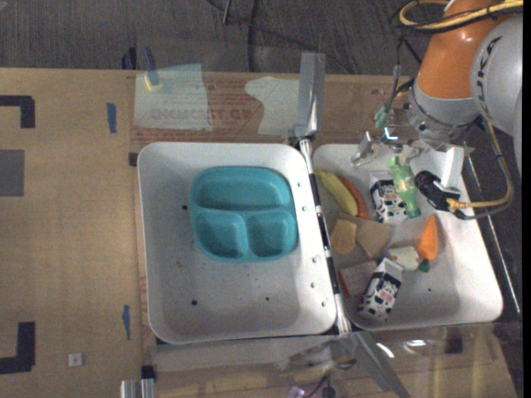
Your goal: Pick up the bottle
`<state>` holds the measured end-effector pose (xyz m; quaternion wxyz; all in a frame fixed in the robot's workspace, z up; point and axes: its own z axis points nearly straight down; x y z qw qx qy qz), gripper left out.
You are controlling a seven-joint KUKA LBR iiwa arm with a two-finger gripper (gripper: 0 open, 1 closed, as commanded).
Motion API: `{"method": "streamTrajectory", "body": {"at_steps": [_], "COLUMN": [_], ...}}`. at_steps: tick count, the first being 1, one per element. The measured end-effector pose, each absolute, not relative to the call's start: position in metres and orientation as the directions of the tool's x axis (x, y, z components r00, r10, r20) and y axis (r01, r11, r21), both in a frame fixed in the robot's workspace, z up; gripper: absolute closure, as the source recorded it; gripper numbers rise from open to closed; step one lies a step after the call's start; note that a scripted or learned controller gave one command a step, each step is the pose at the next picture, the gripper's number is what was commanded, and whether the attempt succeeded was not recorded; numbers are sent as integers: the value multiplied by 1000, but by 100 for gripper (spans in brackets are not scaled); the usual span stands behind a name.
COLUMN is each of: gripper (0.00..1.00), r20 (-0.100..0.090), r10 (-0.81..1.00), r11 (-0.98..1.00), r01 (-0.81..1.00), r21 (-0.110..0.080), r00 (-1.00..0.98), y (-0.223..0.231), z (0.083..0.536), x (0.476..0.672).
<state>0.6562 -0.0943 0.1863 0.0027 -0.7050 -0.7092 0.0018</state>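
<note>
Currently the gripper (397, 152) is seen low over the right bin (477, 293), above the green bottle (404, 187) beside a milk carton (386, 201). Whether its fingers are open or closed cannot be told.

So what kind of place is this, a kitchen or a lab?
Probably a robotics lab: a robot arm reaches over two white bins, toy food like a carrot fills one, and tape marks dot the bench.
</note>
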Motion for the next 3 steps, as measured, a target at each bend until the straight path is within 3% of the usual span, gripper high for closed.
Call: {"method": "streamTrajectory", "body": {"at_steps": [1, 2, 3], "gripper": [0, 0, 0], "r20": [-1, -1, 1], "r10": [1000, 1000, 992], "r11": [12, -13, -124], "r01": [1000, 1000, 992], "r21": [-1, -1, -6], "r00": [-12, 13, 124], "y": [-158, -223, -221], "z": [189, 193, 154], "x": [668, 668, 668]}}
